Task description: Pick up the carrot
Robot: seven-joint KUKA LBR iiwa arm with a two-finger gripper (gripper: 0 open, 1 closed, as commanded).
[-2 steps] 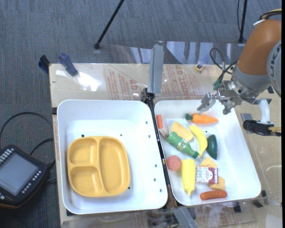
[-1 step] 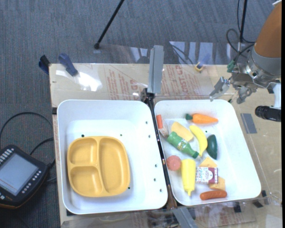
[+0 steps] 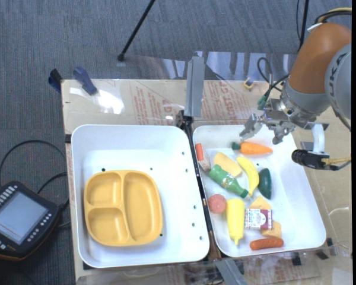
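The hand [image 3: 263, 129] hangs over the far end of the right bin [image 3: 311, 206], its two fingers spread apart with nothing between them. The carrot [image 3: 254, 149] lies in that bin just below the hand, orange body pointing right, green top at its left end; whether a fingertip touches it cannot be told. The arm reaches in from the right, its orange band [image 3: 320, 51] above the grey wrist, the hand pointing down and toward the left.

The cardboard [image 3: 160, 103] on the desk beyond the bins bears red printing, seen upside down and too faint to read. A small carton [image 3: 258, 219] nearer the camera than the carrot has a dark red label whose words are too small to make out.

Between carrot and carton lie a banana [image 3: 248, 172], a green bottle [image 3: 227, 180] and a dark green vegetable [image 3: 265, 182]. A yellow divided plate [image 3: 123, 207] sits in the left bin [image 3: 101, 138], well apart from the carrot.
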